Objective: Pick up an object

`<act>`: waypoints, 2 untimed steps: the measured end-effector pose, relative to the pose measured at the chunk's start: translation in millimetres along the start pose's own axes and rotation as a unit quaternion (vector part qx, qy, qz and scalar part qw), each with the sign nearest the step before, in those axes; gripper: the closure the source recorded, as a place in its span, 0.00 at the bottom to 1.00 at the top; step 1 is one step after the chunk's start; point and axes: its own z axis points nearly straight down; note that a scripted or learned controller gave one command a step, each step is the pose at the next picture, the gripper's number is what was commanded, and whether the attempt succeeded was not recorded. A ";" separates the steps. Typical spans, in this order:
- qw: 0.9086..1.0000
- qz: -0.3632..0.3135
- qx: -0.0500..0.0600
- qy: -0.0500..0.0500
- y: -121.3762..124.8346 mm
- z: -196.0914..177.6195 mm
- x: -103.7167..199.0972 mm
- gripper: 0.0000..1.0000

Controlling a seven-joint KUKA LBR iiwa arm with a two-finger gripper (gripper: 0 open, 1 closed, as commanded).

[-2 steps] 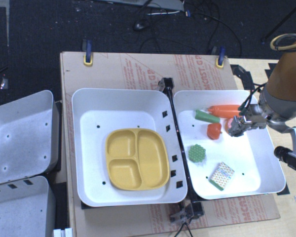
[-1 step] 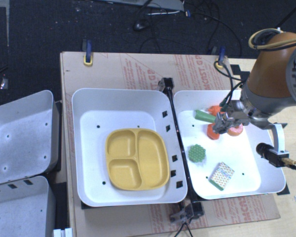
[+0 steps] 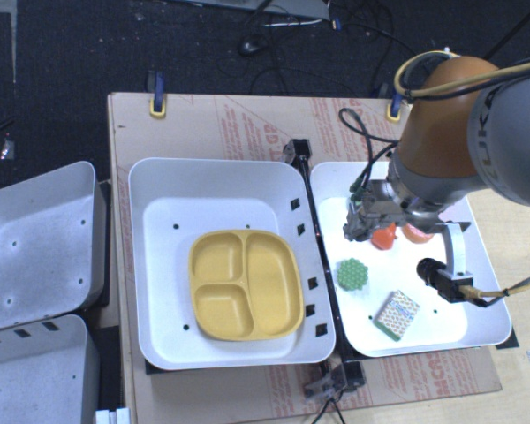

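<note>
Two bins: left has one yellow tray; right one green ball, one box, hand, grip unclear.

Likely a robotics lab, plywood bench, clamped white bins, loose cables, dark floor

Orange ball, right bin

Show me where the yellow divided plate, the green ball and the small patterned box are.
yellow divided plate (image 3: 246,283), camera view, on the ridge between its compartments.
green ball (image 3: 352,274), camera view, on its middle.
small patterned box (image 3: 397,314), camera view, on its top face.
</note>
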 end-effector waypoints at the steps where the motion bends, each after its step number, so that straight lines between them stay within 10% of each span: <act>1: 1.000 0.000 0.000 0.000 -8.0 -9.8 53.3 1.00; 2: 1.000 0.000 0.001 0.000 -12.5 -0.6 115.0 1.00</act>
